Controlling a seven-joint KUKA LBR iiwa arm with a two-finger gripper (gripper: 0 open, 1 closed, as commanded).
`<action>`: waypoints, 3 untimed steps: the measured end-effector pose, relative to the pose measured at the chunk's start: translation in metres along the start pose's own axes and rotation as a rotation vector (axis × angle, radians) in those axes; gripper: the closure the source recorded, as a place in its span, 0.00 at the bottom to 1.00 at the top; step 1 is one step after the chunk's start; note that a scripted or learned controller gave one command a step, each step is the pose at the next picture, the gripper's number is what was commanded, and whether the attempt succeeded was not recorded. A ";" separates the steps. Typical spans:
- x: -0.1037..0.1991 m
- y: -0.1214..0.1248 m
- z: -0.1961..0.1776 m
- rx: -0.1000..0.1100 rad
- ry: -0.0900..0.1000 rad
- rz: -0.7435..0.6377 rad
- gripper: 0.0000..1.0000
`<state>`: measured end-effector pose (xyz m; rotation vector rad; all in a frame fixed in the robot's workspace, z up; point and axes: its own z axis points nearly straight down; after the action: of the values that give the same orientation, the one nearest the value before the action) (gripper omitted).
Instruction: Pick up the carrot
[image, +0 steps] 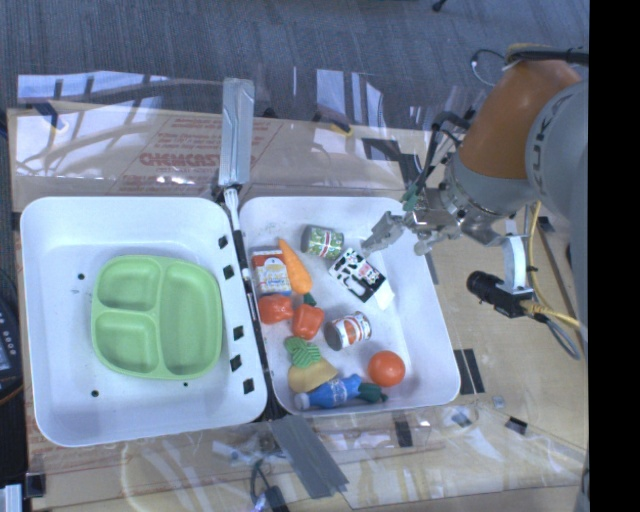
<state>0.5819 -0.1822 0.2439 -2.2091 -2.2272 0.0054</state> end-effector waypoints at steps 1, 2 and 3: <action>0.067 0.012 0.066 0.001 -0.001 -0.091 0.00; 0.043 -0.033 0.051 0.001 0.000 0.128 0.00; 0.077 0.004 0.147 -0.015 -0.004 -0.084 0.00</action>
<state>0.5843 -0.1047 0.0967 -2.1216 -2.3279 -0.0070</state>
